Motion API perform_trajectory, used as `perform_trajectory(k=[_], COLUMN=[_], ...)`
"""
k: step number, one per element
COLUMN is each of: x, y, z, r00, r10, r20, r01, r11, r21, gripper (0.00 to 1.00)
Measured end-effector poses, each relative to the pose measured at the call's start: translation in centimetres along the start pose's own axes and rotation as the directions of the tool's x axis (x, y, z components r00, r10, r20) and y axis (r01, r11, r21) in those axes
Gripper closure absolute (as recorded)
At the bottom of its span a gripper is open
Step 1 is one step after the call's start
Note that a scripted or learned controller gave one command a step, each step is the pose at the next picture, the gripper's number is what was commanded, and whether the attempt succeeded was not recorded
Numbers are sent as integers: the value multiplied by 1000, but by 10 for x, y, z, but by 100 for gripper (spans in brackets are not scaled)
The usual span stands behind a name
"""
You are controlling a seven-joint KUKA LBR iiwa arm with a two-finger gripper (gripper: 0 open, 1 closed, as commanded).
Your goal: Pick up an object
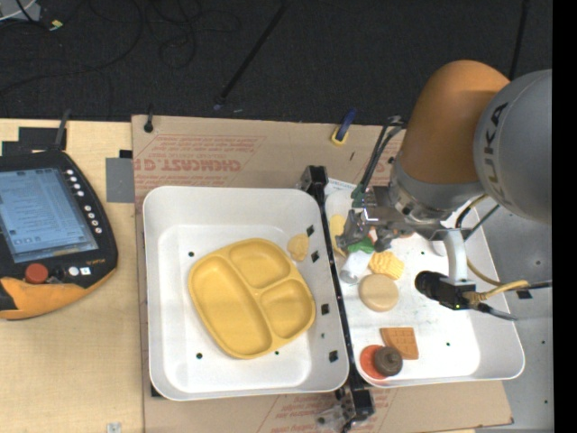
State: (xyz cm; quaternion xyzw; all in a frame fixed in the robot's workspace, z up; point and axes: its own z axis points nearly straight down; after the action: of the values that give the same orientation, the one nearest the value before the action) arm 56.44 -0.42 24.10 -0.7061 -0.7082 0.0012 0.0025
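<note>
Arm: the grey KUKA with its orange band is hanging over the top-left corner of the right bin, reaching in from the right.
Jaws: the gripper is sitting low among the clutter by the divider; whether it is spread, pressed together or pinching anything, I cannot tell, the wrist is blocking the tips.
Likely target: nothing is singled out yet, but the ridged yellow piece and the tan disc are lying nearest, just below the gripper.
Yellow piece handling: I'm judging it a light, stiff plastic toy; the ridges should be giving grip, so pinching across its short sides looks best.
Tan disc handling: looking light and smooth, possibly slippery on top; taking it across the rim seems the safe bet.
Other candidates: a brown waffle square is lying flat, thin and hard to get under; a dark round piece is sitting on a small red dish at the bin's lower-left.
Green bit: something small and green is peeking out right beside the gripper, too hidden to name.
Left bin: it is holding a yellow divided tray, lying flat and tilted, with a small pale yellow lump just off its upper-right corner.
Surface: cardboard under both bins; a teach pendant is resting well apart on the left.
</note>
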Motion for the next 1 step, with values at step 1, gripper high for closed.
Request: perform_trajectory(k=[1], x=[32], y=[-22], z=[7], r00=[1000], r10=[1], r20=[0], r01=[-1], r11=[1000], r21=[0], gripper=[100])
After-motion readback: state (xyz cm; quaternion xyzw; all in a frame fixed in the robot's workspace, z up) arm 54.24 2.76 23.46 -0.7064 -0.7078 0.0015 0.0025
